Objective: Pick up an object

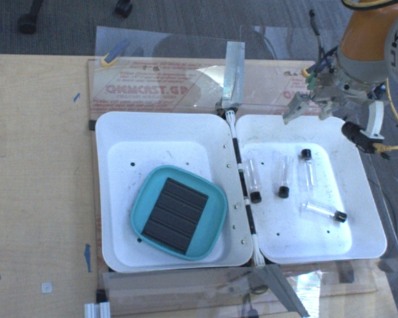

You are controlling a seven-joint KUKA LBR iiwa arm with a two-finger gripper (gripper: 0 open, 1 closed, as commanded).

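From above the bench, the grey arm with its orange band (371, 18) comes in at the far right corner, and its two-finger gripper (312, 105) hangs over the far edge of the right-hand shallow white bin (365, 237). Nothing is picked up yet, as I judge it: all the candidates lie on the bin floors and nothing hangs from the tool.

Four small clear plastic vials with black caps rest in the right bin: one against the left wall by the divider (252, 181), one just beside it toward the middle (282, 177), one further right with its cap toward the far edge (308, 167), and one lying crosswise nearer the front right corner (324, 211). A teal square plastic tray bearing a dark ribbed slab (179, 211) sits in the left bin (113, 138), toward its front edge.

As for the jaws, the metal tips look slightly apart (though blur and clutter leave me unsure), so I cannot tell their opening; they touch nothing I can make out. Choosing, descending and grasping are all left.
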